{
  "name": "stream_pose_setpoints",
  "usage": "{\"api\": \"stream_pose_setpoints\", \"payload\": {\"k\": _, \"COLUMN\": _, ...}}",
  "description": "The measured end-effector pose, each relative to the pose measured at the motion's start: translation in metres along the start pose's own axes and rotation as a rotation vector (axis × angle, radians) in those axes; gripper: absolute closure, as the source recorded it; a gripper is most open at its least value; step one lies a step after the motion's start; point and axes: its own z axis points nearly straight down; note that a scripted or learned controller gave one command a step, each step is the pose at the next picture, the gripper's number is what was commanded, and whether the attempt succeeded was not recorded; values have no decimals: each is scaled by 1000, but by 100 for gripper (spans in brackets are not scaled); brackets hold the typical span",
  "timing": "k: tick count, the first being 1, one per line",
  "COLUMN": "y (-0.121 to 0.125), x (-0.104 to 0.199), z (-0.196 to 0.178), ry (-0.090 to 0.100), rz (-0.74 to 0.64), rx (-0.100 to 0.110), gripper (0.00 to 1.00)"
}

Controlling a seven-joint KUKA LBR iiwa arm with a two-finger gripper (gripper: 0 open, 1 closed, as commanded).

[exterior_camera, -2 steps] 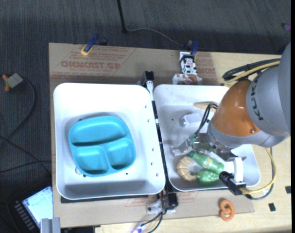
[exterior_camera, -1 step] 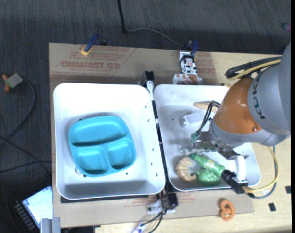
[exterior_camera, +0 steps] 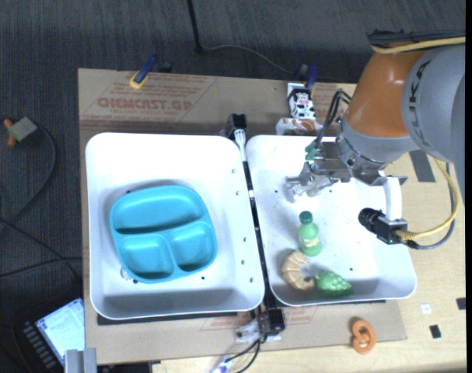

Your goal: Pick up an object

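Note:
My gripper [exterior_camera: 304, 185] hangs over the upper middle of the right bin [exterior_camera: 399, 282], with nothing visibly between its jaws. A small green bottle [exterior_camera: 309, 235] with a yellow-green label lies just below it, a short gap away. Nearer the front wall sit a tan bread-like piece [exterior_camera: 296, 270] and a bumpy green item [exterior_camera: 333, 284], touching each other. The grey arm with its orange band [exterior_camera: 383, 92] reaches in from the right and covers the bin's upper right part.
The left bin [exterior_camera: 103, 154] holds a blue divided tray [exterior_camera: 163, 231]. A black fitting with a yellow cable [exterior_camera: 379, 224] hangs from the wrist over the right bin. An orange ring-shaped item [exterior_camera: 363, 335] lies on the bench in front of the bins.

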Motion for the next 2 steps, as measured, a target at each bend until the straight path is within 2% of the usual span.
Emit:
{"api": "stream_pose_setpoints", "payload": {"k": 1, "y": -49, "x": -52, "z": -26, "ry": -1, "rz": 2, "rx": 2, "gripper": 100}}
{"api": "stream_pose_setpoints", "payload": {"k": 2, "y": -75, "x": 18, "z": 1, "ry": 1, "rz": 0, "rx": 3, "gripper": 100}}
